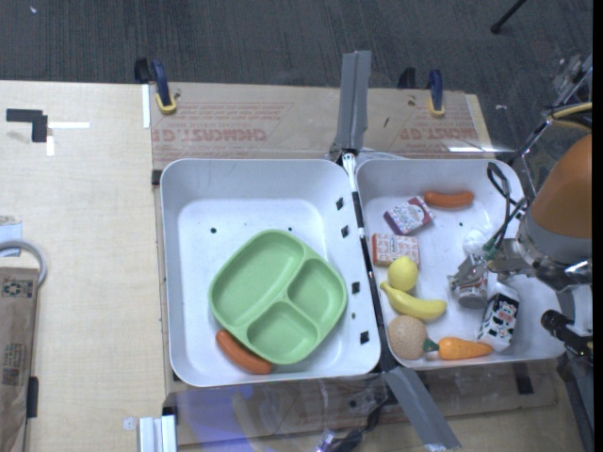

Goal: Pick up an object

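Note:
My gripper (468, 281) hangs low in the right bin (528, 351), reaching in from the right below the orange band of the arm (565, 196). It sits just right of a yellow lemon (402, 273) and a banana (415, 302), and just left of a black-and-white carton (499, 320). An orange carrot (459, 348) and a beige round ball (407, 336) lie near the front wall. A red box (395, 249), a pink packet (408, 216) and an orange sausage (448, 199) lie further back.
The left bin (179, 252) holds a green divided plate (278, 296) with an orange sausage (243, 353) by its front edge. A grey divider (354, 102) stands behind the bins. Clamps (162, 90) hold the cardboard at the back.

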You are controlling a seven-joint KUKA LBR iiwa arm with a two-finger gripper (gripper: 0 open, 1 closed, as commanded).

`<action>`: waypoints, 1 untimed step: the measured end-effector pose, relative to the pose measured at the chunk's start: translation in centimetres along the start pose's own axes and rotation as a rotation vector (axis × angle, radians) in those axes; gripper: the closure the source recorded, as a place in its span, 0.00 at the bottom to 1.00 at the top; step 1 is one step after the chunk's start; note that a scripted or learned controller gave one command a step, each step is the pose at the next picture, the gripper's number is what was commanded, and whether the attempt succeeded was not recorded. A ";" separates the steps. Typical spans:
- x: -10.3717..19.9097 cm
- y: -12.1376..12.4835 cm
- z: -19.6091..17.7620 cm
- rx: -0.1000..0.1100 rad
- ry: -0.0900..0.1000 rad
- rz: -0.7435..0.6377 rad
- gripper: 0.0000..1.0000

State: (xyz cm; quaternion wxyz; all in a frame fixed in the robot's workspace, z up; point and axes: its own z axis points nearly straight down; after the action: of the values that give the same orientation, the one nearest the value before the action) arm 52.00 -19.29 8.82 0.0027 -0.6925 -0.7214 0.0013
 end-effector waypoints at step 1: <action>-0.1 0.1 -0.7 0.001 0.001 0.003 1.00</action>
State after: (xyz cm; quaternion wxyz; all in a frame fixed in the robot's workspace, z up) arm 52.08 -19.35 9.50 0.0035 -0.6935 -0.7204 0.0014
